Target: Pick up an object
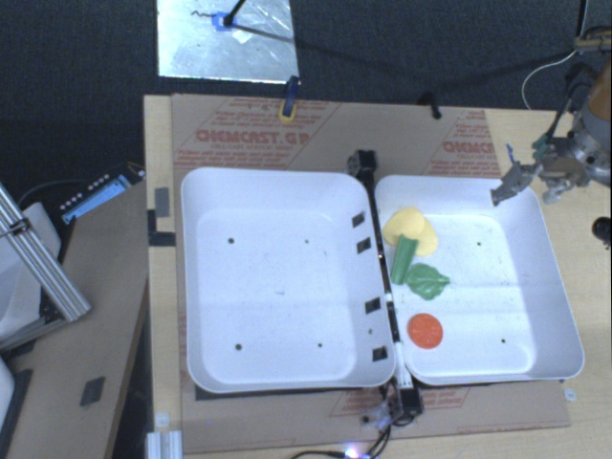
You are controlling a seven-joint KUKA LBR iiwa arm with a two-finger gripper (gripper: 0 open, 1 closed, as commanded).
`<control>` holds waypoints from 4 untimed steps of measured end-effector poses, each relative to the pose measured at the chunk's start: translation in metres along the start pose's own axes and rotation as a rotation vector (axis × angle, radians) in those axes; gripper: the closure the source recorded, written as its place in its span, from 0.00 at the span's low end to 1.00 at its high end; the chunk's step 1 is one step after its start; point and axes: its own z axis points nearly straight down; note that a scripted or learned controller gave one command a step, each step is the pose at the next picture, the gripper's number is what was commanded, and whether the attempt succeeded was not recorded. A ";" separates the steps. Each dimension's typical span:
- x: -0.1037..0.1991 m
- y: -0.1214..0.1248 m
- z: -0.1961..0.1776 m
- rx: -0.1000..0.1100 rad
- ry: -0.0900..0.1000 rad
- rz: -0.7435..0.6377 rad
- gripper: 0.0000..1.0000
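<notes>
Hovering over the far right corner of the right bin (550, 285), the tool (531, 182) carries nothing between its spread fingers. From the fixed overhead camera, the objects lie left of and nearer than the tool, clustered against the divider side of that bin: a yellow toy (409, 226), a green stick-like piece (404, 256) running near-to-far across it, a green leaf shape (426, 280) just beside it, and an orange disc (426, 330) nearer the front, set apart and probably easiest to reach.
</notes>
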 end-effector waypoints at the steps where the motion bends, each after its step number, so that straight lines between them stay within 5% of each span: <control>1: 0.103 -0.030 0.154 0.016 0.008 -0.008 0.00; 2: 0.103 0.004 0.160 -0.004 0.001 -0.003 0.00; 3: 0.103 0.006 0.146 -0.012 0.002 -0.004 1.00; 4: 0.095 0.045 -0.018 -0.019 -0.004 -0.003 1.00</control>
